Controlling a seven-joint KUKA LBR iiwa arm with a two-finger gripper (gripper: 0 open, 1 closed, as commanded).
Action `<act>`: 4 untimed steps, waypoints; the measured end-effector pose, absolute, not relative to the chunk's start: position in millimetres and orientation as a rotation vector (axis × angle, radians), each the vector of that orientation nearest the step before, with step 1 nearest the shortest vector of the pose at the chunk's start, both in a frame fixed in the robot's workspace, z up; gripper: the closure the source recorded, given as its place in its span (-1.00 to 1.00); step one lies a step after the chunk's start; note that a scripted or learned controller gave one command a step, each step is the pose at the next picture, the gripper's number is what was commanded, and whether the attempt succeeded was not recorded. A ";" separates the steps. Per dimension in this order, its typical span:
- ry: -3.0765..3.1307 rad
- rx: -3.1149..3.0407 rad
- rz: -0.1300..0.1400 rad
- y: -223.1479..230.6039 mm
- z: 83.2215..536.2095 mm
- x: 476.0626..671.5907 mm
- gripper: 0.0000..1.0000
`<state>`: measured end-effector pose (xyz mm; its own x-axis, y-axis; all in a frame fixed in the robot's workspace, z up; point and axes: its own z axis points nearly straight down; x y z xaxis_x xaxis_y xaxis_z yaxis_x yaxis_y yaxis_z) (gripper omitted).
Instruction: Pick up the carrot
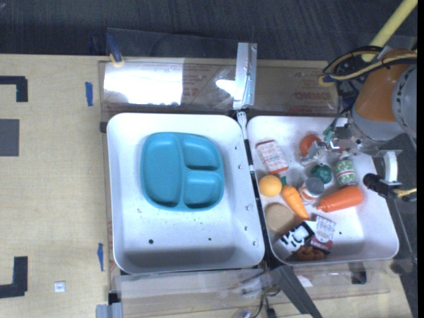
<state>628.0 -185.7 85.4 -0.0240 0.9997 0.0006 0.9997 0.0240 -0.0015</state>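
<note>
We see the tool (334, 141) at the right bin's (384, 240) far side, can't tell its opening. Carrot (293, 201) lies mid-bin, down-left of it, long axis diagonal beside the lemon (270, 185).

This is a robotics lab or test cell, not a home. A pale plywood tabletop (46, 197) carries black corner markers (16, 88) and strips of blue tape (89, 93), with dark carpet (165, 5) behind it. Two shallow white plastic bins (132, 244) sit side by side in a fixed rig with a clear plastic panel (165, 81). A grey robot arm with an orange band (381, 98) and bundled yellow and black cables (351, 61) reaches in over toy food.
</note>
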 end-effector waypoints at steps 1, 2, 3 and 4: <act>-2.080 -2.353 -0.004 -112.1 145.5 580.0 -1.00; -2.061 -2.408 -0.025 -101.7 105.4 544.3 -1.00; -2.293 -2.157 -0.006 -110.2 87.6 481.4 -1.00; -2.294 -2.163 -0.011 -110.4 98.5 483.0 1.00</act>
<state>483.0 -110.4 98.5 -0.0585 0.9983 -0.0033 0.9982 0.0585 0.0126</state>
